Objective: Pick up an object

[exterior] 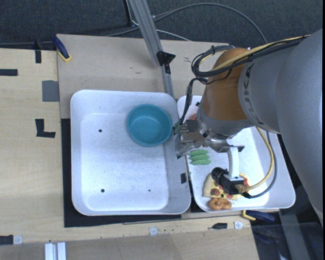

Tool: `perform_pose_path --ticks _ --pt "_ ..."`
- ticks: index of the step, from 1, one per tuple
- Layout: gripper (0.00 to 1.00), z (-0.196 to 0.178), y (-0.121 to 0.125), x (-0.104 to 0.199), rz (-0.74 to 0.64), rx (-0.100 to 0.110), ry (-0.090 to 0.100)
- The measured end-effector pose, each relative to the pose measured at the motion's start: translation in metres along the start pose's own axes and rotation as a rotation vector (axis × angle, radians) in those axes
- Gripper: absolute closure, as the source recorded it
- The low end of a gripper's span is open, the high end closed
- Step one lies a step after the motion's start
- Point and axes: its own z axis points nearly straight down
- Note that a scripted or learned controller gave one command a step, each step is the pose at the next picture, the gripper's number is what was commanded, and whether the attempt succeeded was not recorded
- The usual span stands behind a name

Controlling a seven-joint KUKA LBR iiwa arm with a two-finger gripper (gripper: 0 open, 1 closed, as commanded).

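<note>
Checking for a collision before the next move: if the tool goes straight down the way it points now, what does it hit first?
Most likely the green pea pod lying on the right bin floor, just under the tool. Depth is hard to judge from this slanted view, so it could land beside it.

Arm cut off by right edge; its bulk hides most of right bin, upper half included. End effector fingertips hidden under wrist. Green item partly covered. Small items at bin's near end too tangled to identify.
</note>
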Motion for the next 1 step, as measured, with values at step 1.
perform_pose_path --ticks 1 --pt "1.0 -0.0081 -0.0099 0.0424 0.001 0.0 0.0"
